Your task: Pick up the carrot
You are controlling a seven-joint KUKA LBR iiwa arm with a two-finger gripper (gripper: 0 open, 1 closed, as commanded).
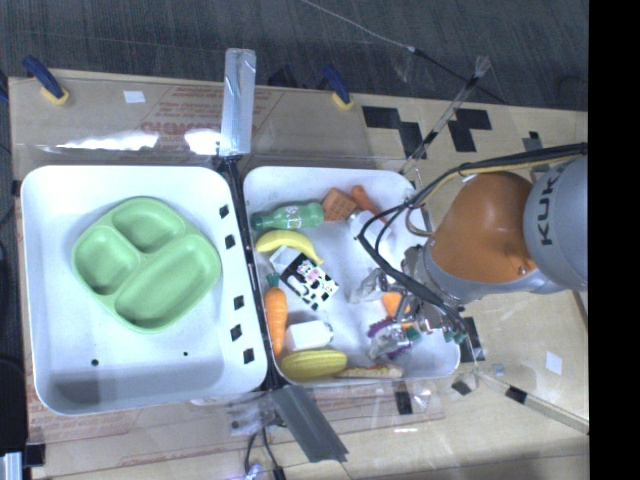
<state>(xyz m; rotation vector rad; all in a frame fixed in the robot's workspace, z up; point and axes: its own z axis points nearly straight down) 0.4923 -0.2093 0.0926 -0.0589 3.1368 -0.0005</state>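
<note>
Now, from the camera view above the counter [90, 103], two white bins stand side by side. The left bin [60, 368] holds a green divided plate [146, 261], which lies a little toward 10 o'clock from the middle of that bin. The right bin [345, 181] is crowded. The carrot [276, 313] lies along its left wall, at about 8 o'clock from the bin's middle, with the thick end pointing to 12 o'clock and the thin end to 6 o'clock. Just at 12 o'clock of the carrot is a yellow banana [285, 244], and above that a green bottle [290, 216] lies on its side. Just beside the carrot at 2 o'clock is a black-and-white patterned box [312, 281]. At 5 o'clock of the carrot a white block [309, 334] touches a yellow-green fruit [314, 364] near the bottom wall. An orange waffle-like piece [340, 205] lies at the bin's top. The arm [490, 233] reaches in from 3 o'clock, and the gripper [398, 318] hangs low over the right part of this bin, well apart from the carrot, among some small purple and orange things that are too unclear to name. I cannot tell how the gripper stands or if it has anything.
</note>
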